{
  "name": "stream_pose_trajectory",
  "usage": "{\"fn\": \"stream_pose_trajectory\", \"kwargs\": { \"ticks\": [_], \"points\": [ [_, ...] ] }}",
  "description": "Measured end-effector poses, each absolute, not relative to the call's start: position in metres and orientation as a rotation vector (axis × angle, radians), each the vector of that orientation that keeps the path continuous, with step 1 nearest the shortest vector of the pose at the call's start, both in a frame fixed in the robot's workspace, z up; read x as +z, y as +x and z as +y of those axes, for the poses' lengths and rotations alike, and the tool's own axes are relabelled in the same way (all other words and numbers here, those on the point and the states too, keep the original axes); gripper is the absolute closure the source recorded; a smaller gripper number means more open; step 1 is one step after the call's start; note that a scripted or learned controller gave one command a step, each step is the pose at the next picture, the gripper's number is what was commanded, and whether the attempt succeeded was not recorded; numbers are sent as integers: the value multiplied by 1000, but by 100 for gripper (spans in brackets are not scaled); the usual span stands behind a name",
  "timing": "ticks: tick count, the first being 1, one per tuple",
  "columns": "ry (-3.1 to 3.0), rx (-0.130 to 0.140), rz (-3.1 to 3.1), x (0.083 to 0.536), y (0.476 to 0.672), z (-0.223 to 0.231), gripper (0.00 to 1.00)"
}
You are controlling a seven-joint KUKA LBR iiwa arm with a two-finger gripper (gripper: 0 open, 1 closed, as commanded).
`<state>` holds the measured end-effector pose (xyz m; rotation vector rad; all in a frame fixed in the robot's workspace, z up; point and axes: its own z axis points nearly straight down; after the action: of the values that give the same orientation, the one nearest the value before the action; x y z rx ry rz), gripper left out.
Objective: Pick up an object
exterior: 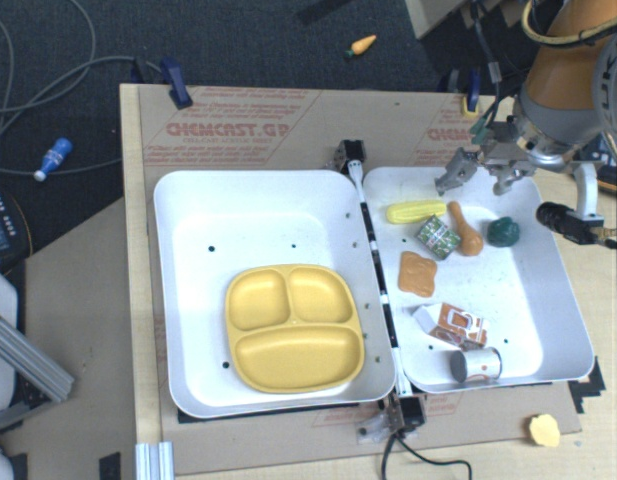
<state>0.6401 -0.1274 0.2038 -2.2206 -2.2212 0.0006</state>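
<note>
The arm [568, 58] leans in from the upper right of the frame, and its gripper [485, 171] hangs over the far end of the right bin [548, 298], fingers spread apart with nothing between them. One finger [455, 175] points down to the left, the other [510, 176] sits just right of it. They look clear of everything below, though from this slant I can't say how high they ride.

To my eye this is the approach: no grasp has been made, and the arm seems to be lining up over the pile. Closest beneath the fingers are a yellow corn cob [415, 210] and an orange drumstick [465, 230], lying beside a small green packet [438, 236]. A dark green lump [504, 231] sits to the right, a toast slice [418, 274] lower down, then a red and white carton [458, 325] and a little cup [475, 365] near the bottom edge.

The left bin [188, 218] carries a yellow divided plate [293, 328].

Next it would need to settle on one piece, likely the corn or drumstick, drop straight down and close squarely around it; the crowding there could spoil the grip.
</note>
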Motion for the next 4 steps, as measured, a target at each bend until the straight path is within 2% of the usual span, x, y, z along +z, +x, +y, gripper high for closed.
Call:
{"fn": "stream_pose_trajectory", "kwargs": {
  "ticks": [1,2,3,4],
  "points": [
    [-2230,-7,-2217,110,626,-167,0],
    [-2229,-8,-2227,125,628,-167,100],
    [-2229,-7,-2225,124,628,-167,0],
    [-2223,-17,-2234,108,627,-172,0]
  ]
}}
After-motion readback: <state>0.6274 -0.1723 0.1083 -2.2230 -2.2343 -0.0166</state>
